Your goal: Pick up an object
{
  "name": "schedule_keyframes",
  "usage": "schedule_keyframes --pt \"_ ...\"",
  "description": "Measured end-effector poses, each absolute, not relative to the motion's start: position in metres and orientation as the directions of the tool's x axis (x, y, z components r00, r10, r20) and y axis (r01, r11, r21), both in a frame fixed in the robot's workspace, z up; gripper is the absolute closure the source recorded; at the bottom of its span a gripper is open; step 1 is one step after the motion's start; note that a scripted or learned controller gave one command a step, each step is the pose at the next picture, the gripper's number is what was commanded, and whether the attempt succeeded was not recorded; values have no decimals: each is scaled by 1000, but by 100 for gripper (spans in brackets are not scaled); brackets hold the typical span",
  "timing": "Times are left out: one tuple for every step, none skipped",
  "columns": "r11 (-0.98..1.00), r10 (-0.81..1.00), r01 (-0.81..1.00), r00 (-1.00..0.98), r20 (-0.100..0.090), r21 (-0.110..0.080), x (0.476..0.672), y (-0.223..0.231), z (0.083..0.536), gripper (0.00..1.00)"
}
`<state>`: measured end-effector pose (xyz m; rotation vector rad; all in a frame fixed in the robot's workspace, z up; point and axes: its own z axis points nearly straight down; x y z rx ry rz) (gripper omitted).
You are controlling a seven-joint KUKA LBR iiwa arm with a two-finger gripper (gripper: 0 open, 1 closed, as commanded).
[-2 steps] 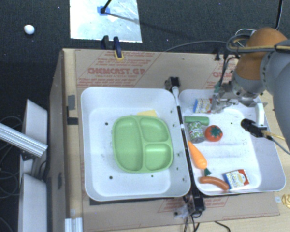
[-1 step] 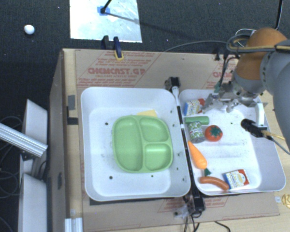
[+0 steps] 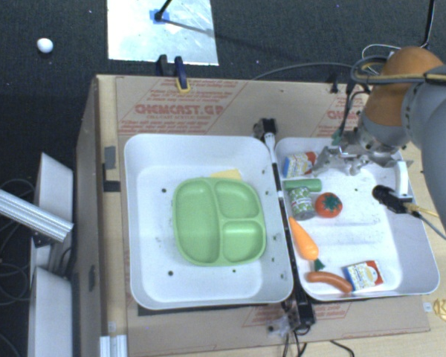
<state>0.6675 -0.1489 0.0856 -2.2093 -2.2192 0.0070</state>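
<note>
Small carton [image 3: 363, 275] print illegible; bench board [image 3: 180, 111] reads "CHEMCAST".

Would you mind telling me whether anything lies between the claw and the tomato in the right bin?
Nothing visible does. The claw hangs over the right bin's far end; bare floor separates it from the tomato.
</note>
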Motion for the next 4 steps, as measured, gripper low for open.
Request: schedule_keyframes --pt "6 1000 1000 -6 4 -11 668 -149 96 100" --pt "6 1000 1000 -6 4 -11 668 -149 96 0" --pt "4 1000 1000 -4 3 -9 668 -154 87 0" --pt "5 1000 1000 -5 1 -9 667 -153 86 0"
